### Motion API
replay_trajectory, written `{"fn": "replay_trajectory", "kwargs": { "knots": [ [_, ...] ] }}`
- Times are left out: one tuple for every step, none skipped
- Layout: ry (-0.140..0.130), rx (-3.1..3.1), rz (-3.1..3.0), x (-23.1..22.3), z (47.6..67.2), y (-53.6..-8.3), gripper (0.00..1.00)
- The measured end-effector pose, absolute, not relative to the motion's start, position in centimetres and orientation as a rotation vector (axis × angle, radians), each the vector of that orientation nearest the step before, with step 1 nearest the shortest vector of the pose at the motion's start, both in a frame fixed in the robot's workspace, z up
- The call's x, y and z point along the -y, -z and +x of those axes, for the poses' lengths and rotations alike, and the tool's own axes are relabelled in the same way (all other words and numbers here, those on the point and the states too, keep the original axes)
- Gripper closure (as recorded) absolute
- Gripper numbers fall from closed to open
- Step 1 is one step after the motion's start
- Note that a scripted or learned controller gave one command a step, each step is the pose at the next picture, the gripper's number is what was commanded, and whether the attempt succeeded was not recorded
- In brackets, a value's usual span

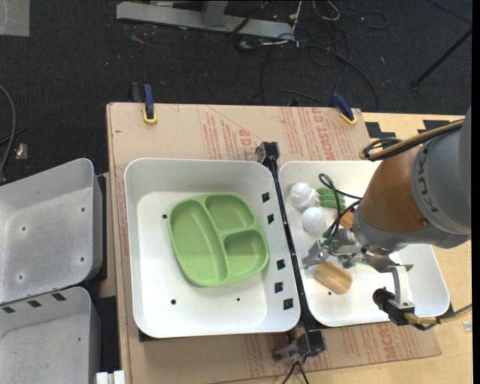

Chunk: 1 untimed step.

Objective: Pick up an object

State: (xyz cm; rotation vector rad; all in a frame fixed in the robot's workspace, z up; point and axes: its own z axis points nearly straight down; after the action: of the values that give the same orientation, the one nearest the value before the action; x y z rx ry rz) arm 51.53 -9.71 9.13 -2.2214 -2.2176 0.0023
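On my feed the grey arm with the orange band [397, 196] reaches in from the right of the frame and sits low over the right-hand shallow white plastic bin [433, 291]. Its two-finger gripper [324, 253] is at that bin's left-centre. I can't tell how far it is open or whether it grips anything. The tan wooden cylinder [334, 278] lies on its side just below the gripper, very close, contact unclear. Above the gripper are the lower white round ball [313, 219] and the upper white round ball [301, 193], near each other by the bin's left wall, with a green leafy-looking piece [328, 198] just right of the upper one, partly hidden by the arm. The left-hand shallow white plastic bin [142, 225] holds a light green three-compartment plastic plate [217, 238], flat, centre of the bin. Both bins sit side by side on a tan cardboard-covered board with red print [210, 131], held at its top edge by two blue-and-yellow clamps [149, 109]. The floor is dark speckled carpet [60, 75], with black cables [315, 52] and a grey metal bar [202, 19] at the top of the frame. White perforated metal panels [45, 225] lie at lower left.
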Motion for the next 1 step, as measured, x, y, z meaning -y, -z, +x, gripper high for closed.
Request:
{"fn": "replay_trajectory", "kwargs": {
  "knots": [
    [0.000,2.216,-2.224,9.70,51.57,-10.20,1.00]
  ]
}}
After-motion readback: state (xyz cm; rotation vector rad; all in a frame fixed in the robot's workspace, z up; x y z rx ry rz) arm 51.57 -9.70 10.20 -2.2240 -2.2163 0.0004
